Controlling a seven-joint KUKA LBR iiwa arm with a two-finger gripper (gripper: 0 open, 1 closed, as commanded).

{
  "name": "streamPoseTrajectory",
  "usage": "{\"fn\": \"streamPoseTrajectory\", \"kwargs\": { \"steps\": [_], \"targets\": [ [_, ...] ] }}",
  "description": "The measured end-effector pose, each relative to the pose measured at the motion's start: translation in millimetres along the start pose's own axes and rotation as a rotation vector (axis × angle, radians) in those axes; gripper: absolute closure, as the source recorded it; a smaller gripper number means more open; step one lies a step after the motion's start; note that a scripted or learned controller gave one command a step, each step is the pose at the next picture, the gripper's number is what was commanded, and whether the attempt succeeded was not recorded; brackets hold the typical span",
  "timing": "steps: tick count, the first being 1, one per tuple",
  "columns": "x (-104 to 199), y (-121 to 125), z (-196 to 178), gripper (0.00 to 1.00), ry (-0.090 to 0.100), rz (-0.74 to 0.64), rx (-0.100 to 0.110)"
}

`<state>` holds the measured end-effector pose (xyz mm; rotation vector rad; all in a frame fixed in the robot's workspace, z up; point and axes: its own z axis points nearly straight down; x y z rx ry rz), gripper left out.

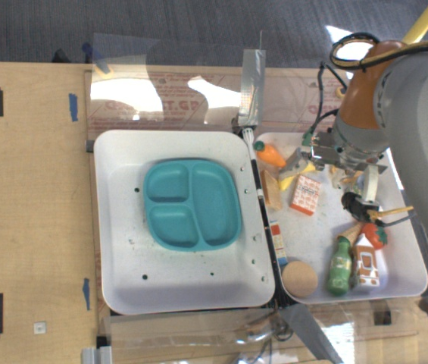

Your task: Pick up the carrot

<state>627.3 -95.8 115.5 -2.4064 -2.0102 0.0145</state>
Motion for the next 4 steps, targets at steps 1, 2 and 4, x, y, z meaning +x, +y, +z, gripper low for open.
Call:
{"fn": "streamPoseTrajectory", "kwargs": {
  "steps": [1,2,4],
  "targets": [
    [5,34,28,0.0,0.002,-0.077,0.015],
    [6,28,31,0.0,-0.005,0.318,0.048],
    [0,10,26,1.0,0.012,0.848,-0.014]
  ]
}}
